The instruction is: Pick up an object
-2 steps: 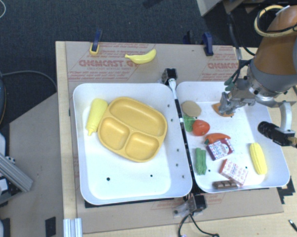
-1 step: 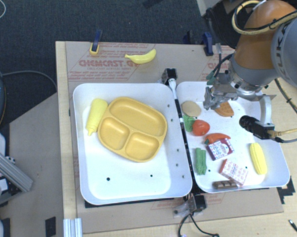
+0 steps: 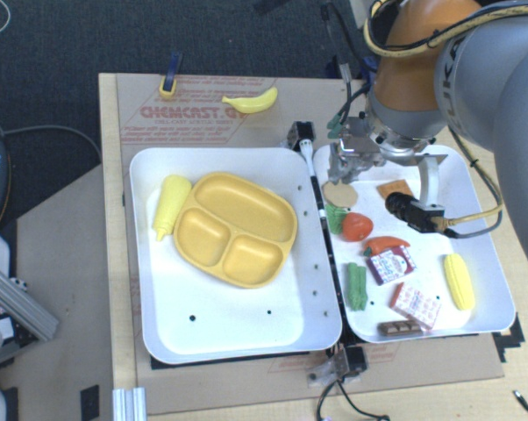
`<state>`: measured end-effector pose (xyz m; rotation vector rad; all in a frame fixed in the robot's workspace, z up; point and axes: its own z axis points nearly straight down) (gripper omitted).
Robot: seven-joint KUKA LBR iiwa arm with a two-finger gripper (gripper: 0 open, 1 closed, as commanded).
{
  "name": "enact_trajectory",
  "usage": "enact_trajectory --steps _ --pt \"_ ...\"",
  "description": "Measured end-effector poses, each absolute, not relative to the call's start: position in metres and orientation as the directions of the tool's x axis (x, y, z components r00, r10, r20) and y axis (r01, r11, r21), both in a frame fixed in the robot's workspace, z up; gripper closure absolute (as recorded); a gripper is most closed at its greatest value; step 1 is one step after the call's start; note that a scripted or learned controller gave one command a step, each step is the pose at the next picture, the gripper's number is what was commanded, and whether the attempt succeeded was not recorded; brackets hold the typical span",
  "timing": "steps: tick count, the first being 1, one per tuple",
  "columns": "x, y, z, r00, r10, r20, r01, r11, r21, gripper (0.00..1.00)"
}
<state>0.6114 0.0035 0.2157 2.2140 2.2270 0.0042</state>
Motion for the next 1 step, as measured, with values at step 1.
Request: enact_trajectory --steps 1 --pt "0.6311 0.0253 0.2260 -0.003 1.000 0.000 1.000 0.003 0.005 1.00"
